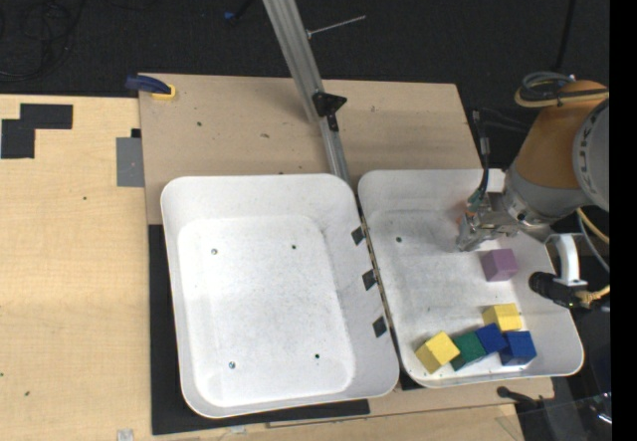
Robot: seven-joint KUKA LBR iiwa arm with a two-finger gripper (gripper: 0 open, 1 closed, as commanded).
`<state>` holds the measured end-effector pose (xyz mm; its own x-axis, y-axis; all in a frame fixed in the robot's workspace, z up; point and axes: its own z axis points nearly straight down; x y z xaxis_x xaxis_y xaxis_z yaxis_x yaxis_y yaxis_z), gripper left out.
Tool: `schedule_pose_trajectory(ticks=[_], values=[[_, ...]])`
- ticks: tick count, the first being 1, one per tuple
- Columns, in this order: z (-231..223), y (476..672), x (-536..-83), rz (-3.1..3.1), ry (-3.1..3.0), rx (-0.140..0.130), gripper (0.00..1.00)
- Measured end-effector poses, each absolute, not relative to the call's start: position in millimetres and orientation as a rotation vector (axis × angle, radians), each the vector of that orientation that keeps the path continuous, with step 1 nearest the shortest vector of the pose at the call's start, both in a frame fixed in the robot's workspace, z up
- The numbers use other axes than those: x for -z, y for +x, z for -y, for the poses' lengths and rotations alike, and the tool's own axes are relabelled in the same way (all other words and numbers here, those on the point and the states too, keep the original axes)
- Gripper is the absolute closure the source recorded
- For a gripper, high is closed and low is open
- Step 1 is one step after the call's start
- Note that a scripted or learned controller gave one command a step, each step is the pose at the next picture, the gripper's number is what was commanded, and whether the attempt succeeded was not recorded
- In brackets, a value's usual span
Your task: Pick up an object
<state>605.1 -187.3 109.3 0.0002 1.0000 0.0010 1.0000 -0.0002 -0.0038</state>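
Note:
In the right bin [418, 210], a purple cube [499, 263] lies near the right side. A cluster of blocks sits at the bin's front right: a yellow block [436, 350], a green block [466, 346], a blue block [504, 341] and another yellow block [502, 315]. My gripper [480, 228] hangs low over the bin floor, just up and left of the purple cube, close to it. Nothing shows between its fingers.
The left bin [189, 205] lies beside the right one, with black clips [366, 278] along the shared edge. A slanted metal rail [299, 51] rises behind the bins. The arm's grey and orange body [557, 150] overhangs the right bin's right side.

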Motion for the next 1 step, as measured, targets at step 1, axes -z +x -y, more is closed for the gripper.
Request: schedule_pose_trajectory(ticks=[1], values=[[190.9,611.4,-171.0,2.225,-2.223,0.003,1.00]])
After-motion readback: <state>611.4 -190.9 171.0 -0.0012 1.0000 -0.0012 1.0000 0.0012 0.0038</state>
